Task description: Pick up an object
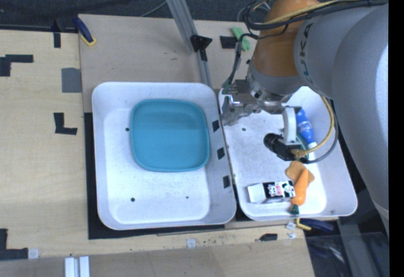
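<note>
reaching from the right — arm (328, 48) bent down, tool (235, 105) over right bin (252, 143).

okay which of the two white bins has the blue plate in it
The left bin. A blue plate lies flat in it; the right bin holds small items instead.

Grey arm (353, 74), orange band, black and yellow cables.
</note>
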